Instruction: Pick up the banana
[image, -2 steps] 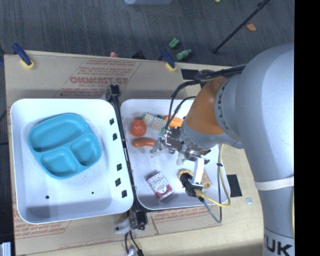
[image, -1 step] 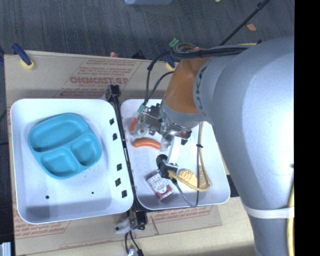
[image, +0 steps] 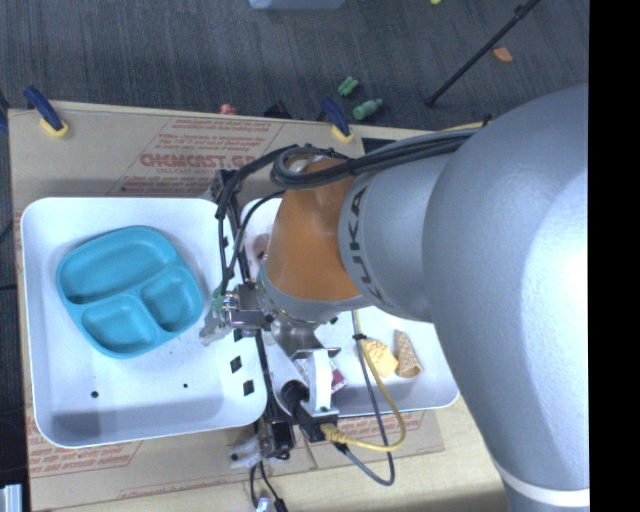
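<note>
The pale yellow banana-like pieces (image: 392, 354), perhaps peeled, lie right of the grey arm (image: 400, 240); soft, slippery, best gripped mid-body.

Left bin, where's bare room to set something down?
In the left bin, the white floor along the near edge, below the blue divided tray, is bare. The right bin is crowded: the arm covers most of it.

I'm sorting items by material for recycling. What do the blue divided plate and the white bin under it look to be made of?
The blue plate looks like moulded plastic: uniform colour, soft sheen, rounded compartment walls. The white bin seems plastic too, smooth and matte with rounded corners, though painted metal can't be ruled out.
</note>
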